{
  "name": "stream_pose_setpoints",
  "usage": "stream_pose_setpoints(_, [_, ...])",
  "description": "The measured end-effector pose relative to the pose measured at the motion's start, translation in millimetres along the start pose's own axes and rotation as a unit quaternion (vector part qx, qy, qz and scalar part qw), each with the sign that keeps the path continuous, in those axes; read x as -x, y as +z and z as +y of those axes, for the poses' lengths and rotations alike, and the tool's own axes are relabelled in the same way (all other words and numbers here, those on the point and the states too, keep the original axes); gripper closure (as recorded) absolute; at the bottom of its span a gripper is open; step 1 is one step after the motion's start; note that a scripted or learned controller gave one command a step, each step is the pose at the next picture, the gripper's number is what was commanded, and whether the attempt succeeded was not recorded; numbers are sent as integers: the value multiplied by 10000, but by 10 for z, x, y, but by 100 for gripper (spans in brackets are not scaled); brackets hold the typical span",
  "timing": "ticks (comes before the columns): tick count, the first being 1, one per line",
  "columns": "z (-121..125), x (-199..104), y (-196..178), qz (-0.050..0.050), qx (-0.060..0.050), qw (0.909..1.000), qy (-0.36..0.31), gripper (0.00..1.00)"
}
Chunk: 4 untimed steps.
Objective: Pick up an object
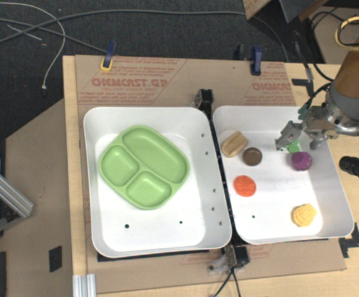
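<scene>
Right bin (328, 224), near edge: yellow lump (303, 215) alone by front rim. Orange disc (245, 186) mid-floor, well apart. Further back: brown round (252, 157) just beside tan block (234, 144) near divider. Purple ball (301, 161) likely target, green piece (293, 146) touching behind it. Gripper (302, 136) hovers over that pair, jaws spread, nothing between them; probably lining up descent. Left bin (105, 228) holds green divided tray (143, 166), untouched.

Purple round piece (301, 161) with a green bit — right bin's (328, 221) far side, flat.
</scene>
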<state>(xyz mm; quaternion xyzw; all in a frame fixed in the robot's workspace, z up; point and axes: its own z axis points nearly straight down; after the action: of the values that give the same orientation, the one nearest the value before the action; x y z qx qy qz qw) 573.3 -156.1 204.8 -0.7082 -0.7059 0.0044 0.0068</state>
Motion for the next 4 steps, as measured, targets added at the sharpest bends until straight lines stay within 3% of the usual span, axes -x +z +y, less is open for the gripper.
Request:
stream_pose_setpoints(1, [28,-6,-85,-12,74,10000,-17,0])
stream_pose_setpoints(3, [-23,49,1090,-2,46,10000,-16,0])
stream_pose_setpoints(4, [-22,39,1204,-3,60,10000,-20,0])
